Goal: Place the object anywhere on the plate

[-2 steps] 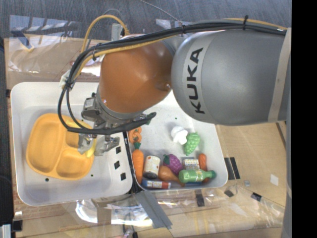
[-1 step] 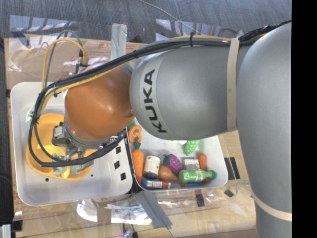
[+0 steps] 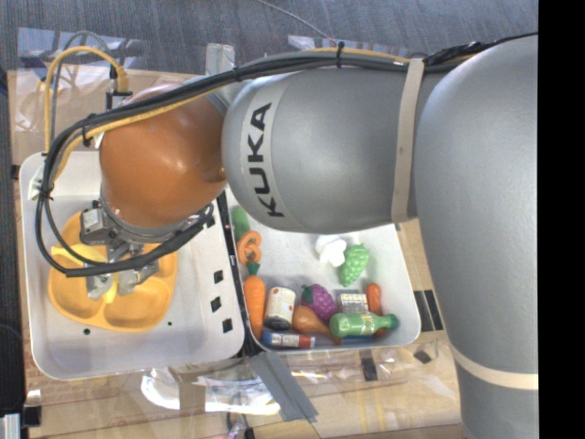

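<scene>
A yellow sectioned plate (image 3: pixel 137 311) lies in the left bin (image 3: pixel 196 332), partly covered by the arm's orange band and wrist. My gripper (image 3: pixel 117 280) hangs low over the plate's middle, its grey fingers pointing down at the plate. Something pale yellow shows beside the fingers at about the plate's centre, but I cannot tell whether it is an object or the plate's own ridge.
The right bin (image 3: pixel 402 273) holds several toy foods: a carrot (image 3: pixel 254 300), a green bottle (image 3: pixel 361 324), purple grapes (image 3: pixel 319 296), green grapes (image 3: pixel 355 262), a small can (image 3: pixel 281 305) and others. The big grey arm covers the bins' far halves. Black cables (image 3: pixel 55 236) loop over the left bin.
</scene>
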`<action>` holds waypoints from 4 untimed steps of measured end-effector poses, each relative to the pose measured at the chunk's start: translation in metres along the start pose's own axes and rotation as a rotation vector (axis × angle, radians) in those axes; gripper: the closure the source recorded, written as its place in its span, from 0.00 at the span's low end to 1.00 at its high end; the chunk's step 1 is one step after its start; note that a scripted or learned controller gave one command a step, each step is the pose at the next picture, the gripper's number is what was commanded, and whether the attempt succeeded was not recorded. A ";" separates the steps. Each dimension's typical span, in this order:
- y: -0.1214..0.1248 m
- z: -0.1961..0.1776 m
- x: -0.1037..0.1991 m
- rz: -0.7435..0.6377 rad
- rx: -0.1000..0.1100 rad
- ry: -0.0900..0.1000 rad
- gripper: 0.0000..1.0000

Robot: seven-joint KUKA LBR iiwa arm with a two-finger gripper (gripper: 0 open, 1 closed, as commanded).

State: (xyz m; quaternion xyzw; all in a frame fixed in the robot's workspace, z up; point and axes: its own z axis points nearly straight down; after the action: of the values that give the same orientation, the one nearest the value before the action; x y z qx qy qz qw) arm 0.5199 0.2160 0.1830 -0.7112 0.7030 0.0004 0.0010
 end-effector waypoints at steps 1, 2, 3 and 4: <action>-0.011 -0.030 -0.003 -0.187 0.000 0.000 1.00; -0.113 0.034 -0.001 -0.307 -0.007 0.000 1.00; -0.054 -0.045 0.043 -0.386 0.005 0.002 1.00; 0.028 -0.112 0.059 -0.348 0.005 0.002 1.00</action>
State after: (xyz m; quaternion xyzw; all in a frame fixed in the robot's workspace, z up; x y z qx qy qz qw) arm 0.4922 0.1566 0.2944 -0.8221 0.5694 -0.0023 0.0022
